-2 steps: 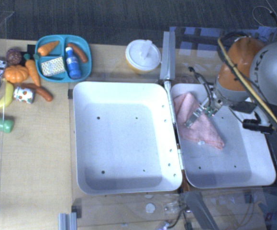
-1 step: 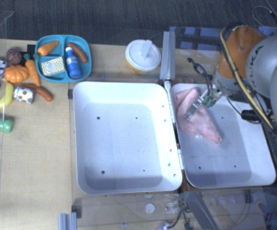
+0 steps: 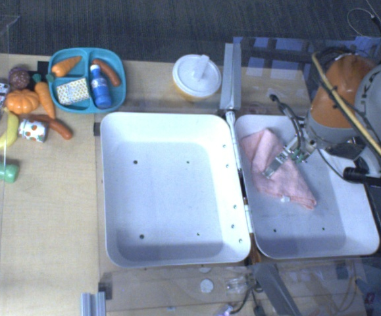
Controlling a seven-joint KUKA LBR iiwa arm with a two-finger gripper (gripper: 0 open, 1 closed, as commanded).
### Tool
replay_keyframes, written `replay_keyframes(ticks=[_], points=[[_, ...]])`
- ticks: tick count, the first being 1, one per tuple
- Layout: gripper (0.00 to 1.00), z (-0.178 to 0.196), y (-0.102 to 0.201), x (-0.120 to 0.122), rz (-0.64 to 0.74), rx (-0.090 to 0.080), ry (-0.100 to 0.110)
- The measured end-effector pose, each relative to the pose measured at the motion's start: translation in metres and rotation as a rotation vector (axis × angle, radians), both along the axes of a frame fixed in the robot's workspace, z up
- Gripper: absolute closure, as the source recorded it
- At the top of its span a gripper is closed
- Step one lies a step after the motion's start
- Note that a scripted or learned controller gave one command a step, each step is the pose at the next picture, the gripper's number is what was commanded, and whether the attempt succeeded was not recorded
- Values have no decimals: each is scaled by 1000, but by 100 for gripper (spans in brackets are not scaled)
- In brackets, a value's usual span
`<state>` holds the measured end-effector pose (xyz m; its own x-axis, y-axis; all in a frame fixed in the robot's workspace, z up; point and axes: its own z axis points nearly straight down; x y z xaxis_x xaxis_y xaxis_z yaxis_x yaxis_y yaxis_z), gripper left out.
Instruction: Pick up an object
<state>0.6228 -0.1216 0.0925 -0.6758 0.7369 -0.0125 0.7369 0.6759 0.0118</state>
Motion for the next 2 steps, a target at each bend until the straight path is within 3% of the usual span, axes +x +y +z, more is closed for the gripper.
replay_keyframes(ticks=[1, 2], points=[[0, -1, 15, 35, -139, 1, 7], [0, 0, -11, -17, -246, 4, 0]])
